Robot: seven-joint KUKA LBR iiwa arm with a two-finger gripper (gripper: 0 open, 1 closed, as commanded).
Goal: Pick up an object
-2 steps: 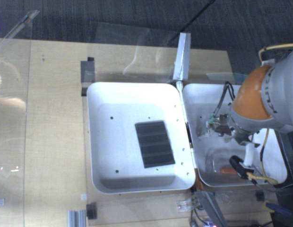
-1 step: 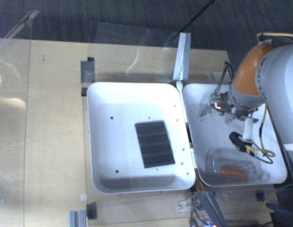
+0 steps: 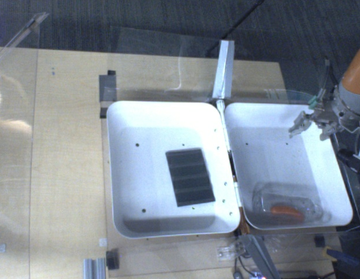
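Observation:
A dark ribbed rectangular pad (image 3: 190, 177) lies flat in the middle of the left bin (image 3: 128, 156). A clear plastic bottle with something orange inside (image 3: 285, 207) lies on its side near the front edge of the right bin (image 3: 255, 144). My gripper (image 3: 310, 130) hangs over the far right corner of the right bin, well behind the bottle. It is open, and nothing sits between its fingers (image 3: 296, 126).
A metal upright post (image 3: 224, 68) stands behind the seam between the two bins. A black bracket (image 3: 108, 86) sits at the left bin's back left corner. Cables and clamps lie along the bench's front edge below the right bin.

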